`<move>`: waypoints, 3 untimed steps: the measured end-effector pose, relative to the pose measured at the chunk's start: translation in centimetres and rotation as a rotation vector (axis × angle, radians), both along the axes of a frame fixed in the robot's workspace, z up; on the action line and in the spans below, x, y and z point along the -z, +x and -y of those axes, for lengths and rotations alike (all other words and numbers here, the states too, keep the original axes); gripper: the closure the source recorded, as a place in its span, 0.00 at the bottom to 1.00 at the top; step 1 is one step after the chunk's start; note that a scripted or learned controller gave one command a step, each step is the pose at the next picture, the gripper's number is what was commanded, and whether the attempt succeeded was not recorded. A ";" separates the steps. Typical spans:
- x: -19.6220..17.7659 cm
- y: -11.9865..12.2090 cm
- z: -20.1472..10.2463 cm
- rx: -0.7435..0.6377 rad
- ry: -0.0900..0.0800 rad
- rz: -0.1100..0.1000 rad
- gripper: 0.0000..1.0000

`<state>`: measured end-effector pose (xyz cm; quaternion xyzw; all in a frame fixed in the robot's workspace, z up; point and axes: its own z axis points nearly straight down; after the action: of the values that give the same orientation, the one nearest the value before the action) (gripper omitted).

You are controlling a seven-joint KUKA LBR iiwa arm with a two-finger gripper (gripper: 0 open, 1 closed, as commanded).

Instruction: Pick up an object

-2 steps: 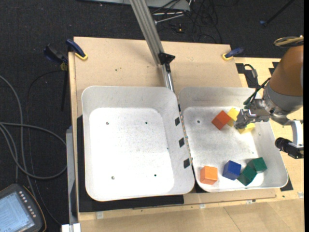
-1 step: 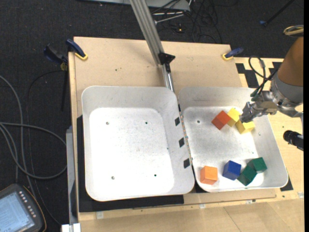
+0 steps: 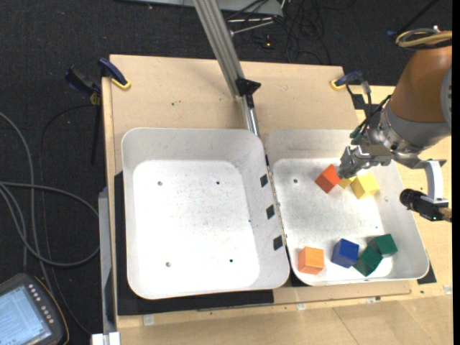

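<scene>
We're at the reach-in step: gripper [image 3: 350, 168] low in the right bin [image 3: 402, 275], between red block [image 3: 327, 179] at 9 o'clock and yellow block [image 3: 365, 185] at 4. Can't tell its finger state. Next: centre on one block.

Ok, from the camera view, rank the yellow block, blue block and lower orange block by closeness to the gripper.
1. yellow block, beside the gripper, just right of and below it.
2. blue block, along the right bin's front edge.
3. lower orange block, front-left of that bin.

The tan bench [image 3: 187, 92] bears two white bins — left bin [image 3: 136, 192], right bin [image 3: 302, 192] — side by side.
</scene>
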<state>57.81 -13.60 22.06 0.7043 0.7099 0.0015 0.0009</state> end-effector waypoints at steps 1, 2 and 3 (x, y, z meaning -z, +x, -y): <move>0.5 1.1 -5.5 0.000 0.000 -0.003 1.00; -0.4 1.8 -11.7 -0.002 0.001 -0.001 1.00; 0.3 2.1 -16.8 0.000 0.000 -0.004 1.00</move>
<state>59.90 3.16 21.72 0.7042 0.7100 0.0004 -0.0006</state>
